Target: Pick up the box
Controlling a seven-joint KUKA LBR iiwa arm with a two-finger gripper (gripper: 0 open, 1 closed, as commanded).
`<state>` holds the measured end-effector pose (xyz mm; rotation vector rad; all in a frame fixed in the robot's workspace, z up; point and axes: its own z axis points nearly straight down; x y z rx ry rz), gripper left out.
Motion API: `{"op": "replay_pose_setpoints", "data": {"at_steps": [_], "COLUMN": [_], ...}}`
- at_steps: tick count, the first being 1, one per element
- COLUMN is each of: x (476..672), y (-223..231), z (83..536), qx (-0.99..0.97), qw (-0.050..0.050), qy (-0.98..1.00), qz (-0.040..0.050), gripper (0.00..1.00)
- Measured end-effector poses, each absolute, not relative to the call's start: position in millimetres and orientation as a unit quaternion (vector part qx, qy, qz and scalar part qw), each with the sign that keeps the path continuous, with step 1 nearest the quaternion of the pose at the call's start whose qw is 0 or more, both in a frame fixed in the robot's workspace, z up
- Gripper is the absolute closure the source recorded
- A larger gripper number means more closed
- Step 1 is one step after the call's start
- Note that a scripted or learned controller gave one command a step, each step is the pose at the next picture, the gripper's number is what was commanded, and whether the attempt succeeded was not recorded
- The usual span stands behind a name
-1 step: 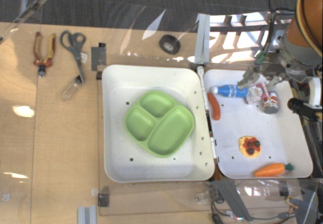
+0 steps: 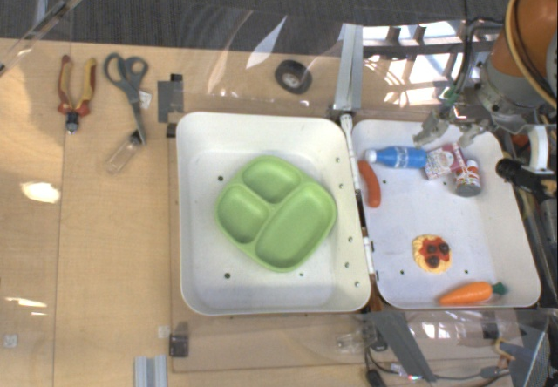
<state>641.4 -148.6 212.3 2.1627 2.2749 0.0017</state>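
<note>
- Nearest you, the carrot (image 2: pixel 469 293) lies at the right bin's (image 2: pixel 523 241) near edge.
- The box (image 2: pixel 444 161) sits near that bin's far edge, touching the blue bottle (image 2: pixel 397 157), long axis roughly across the bin.
- The fingers (image 2: pixel 452 125) hang spread and empty just above it.
- Its red-and-white label is unreadable.

- At the frame's upper right we see the arm (image 2: pixel 534 37): an orange band over a grey wrist.
- Its gripper (image 2: pixel 453 125) has thin, pale metal fingers.
</note>
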Motion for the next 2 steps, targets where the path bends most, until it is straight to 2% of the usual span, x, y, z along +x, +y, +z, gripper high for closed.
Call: {"op": "replay_pose_setpoints", "data": {"at_steps": [1,2], "x": [655.9,670.2], "y": [-205.4,-213.9], "z": [145.3,103.6], "qx": [0.672,0.611], "qw": [0.001,0.007], "qy": [0.741,0.792], "qz": [0.0005,-0.0009], "gripper": [0.0,0.0]}}
